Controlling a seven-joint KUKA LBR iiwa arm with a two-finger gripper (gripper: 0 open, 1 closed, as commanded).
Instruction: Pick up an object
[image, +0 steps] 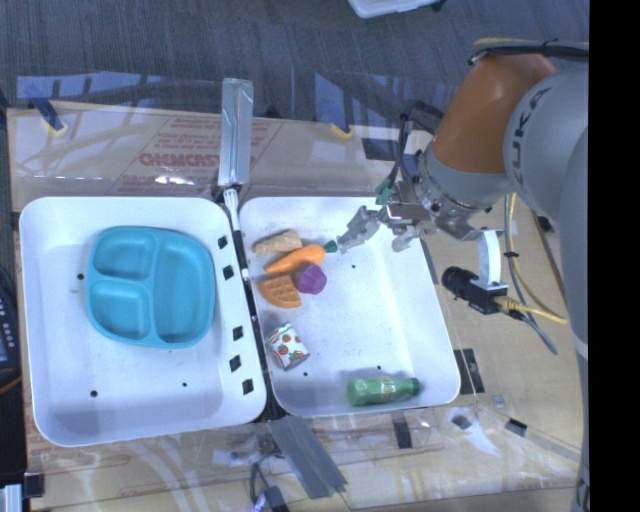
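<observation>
Partly blurred, hand (380, 226) above right bin (420, 330); spread unclear, nothing visibly held.

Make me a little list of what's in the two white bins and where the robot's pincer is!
left bin: blue plate with sections
right bin: bread, carrot, purple toy, orange waffle, small carton with strawberries, green bottle lying on its side
food cluster: top left of the right bin
bottle: near the front wall
pincer: over the right bin, near the carrot's tip
held: nothing seen
</observation>
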